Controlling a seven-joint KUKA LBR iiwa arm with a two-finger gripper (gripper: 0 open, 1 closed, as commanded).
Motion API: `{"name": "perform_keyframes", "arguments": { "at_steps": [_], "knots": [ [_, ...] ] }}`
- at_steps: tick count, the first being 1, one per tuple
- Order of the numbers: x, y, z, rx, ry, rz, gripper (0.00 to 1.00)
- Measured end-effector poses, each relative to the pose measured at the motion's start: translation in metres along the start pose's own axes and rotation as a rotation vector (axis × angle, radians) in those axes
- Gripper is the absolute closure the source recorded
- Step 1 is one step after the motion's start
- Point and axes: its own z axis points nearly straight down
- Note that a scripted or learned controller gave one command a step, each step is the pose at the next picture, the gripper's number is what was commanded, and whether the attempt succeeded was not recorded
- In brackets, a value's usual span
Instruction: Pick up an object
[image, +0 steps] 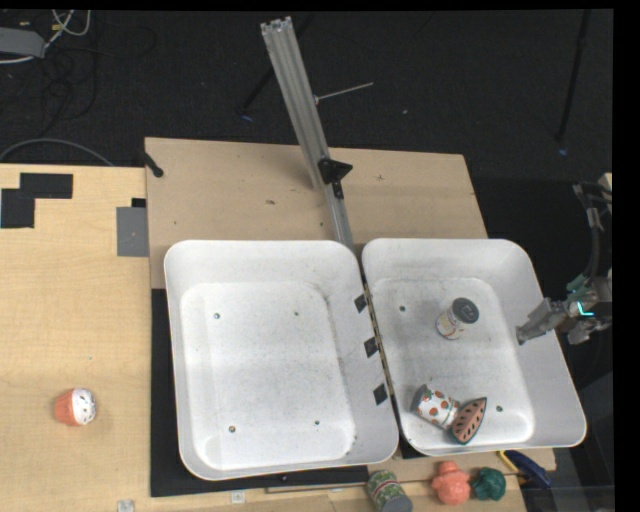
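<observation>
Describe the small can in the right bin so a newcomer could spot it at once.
Find the right bin. Near its middle stands the can, a small pale cylinder with a dark round top, alone on bare floor. The other two things in the bin, a spotted cup and a brown brush, lie touching at the near edge.

Two bins sit side by side on the bench, left bin (262, 440) touching right bin (540, 428) along the middle. In the right bin, a can (457, 318) stands near the centre; nearer the front, a cup (435, 405) lies on its side, touching a brush (468, 420) just to its right. The gripper (540, 322) is at the right bin's right rim. A rail (305, 120) runs back from between the bins. Out on the bench, far left, sits a ball (75, 407). Just in front of the right bin lie three toys (450, 484).
</observation>
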Motion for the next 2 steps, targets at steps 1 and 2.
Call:
{"name": "perform_keyframes", "arguments": {
  "at_steps": [1, 2],
  "knots": [
    [-0.003, 0.004, 0.045, 0.005, 0.001, -0.001, 0.0],
    [0.007, 0.008, 0.097, 0.006, 0.003, 0.0, 0.0]
  ]
}}
